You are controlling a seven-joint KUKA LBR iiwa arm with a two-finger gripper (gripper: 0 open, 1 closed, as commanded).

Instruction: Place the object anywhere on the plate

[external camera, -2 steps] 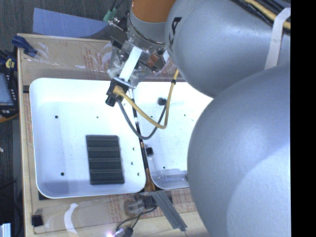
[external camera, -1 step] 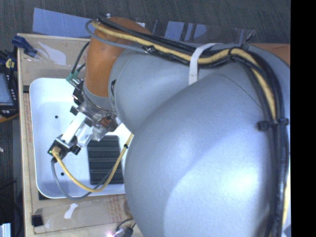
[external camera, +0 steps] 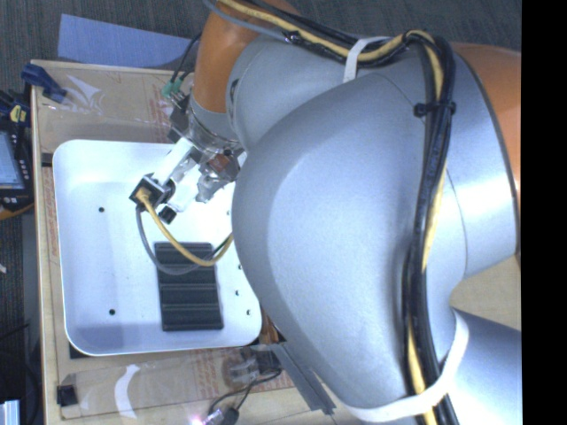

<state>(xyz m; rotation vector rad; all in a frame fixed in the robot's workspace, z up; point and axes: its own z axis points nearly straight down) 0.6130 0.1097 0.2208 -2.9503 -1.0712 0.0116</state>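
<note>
A black ribbed rectangular block (external camera: 189, 287) lies flat on the floor of the left white bin (external camera: 84, 237), near its front right corner. My gripper (external camera: 209, 182) hangs over the bin's back right part, above and a little behind the block, apart from it. Nothing shows between its tips from this angle. The grey arm (external camera: 354, 220) with its orange band (external camera: 217, 47) reaches in from the right and hides everything on that side of the bench.
The bin sits on a pale wooden bench (external camera: 115, 96). A blue sheet (external camera: 106, 38) lies beyond the bench's back edge. Dark devices (external camera: 12, 162) stand off the left edge, and loose cables (external camera: 239, 370) lie along the front.
</note>
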